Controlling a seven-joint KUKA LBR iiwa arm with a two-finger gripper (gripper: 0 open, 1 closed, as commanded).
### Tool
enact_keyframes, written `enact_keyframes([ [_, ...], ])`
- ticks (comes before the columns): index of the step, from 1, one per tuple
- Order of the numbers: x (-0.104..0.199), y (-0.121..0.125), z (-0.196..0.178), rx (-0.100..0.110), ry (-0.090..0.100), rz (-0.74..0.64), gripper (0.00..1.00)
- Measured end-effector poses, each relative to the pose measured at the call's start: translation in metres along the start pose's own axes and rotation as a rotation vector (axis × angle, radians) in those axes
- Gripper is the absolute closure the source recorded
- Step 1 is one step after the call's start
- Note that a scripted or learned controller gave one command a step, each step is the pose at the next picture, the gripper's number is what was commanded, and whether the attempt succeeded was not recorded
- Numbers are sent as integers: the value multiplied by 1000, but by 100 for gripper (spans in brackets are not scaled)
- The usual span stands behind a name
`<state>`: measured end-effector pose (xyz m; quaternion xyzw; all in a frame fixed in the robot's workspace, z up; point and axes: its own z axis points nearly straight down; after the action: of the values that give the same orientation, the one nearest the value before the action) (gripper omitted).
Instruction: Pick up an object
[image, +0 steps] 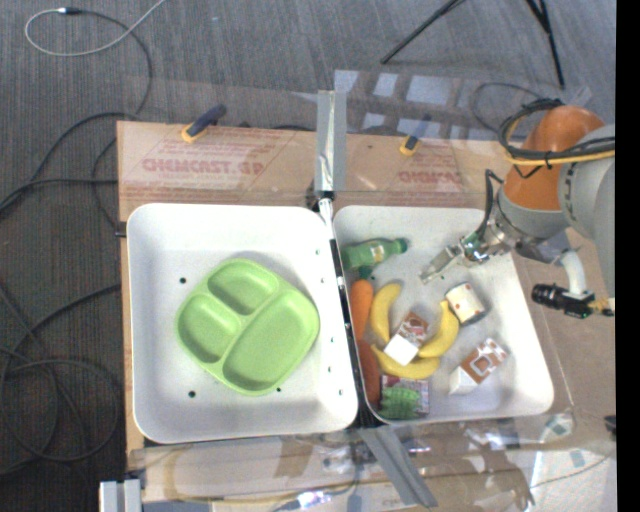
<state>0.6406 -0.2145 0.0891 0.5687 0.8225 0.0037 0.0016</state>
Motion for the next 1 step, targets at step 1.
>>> enact_keyframes([
  [1,23,-52,0,2,-7,-47,0],
])
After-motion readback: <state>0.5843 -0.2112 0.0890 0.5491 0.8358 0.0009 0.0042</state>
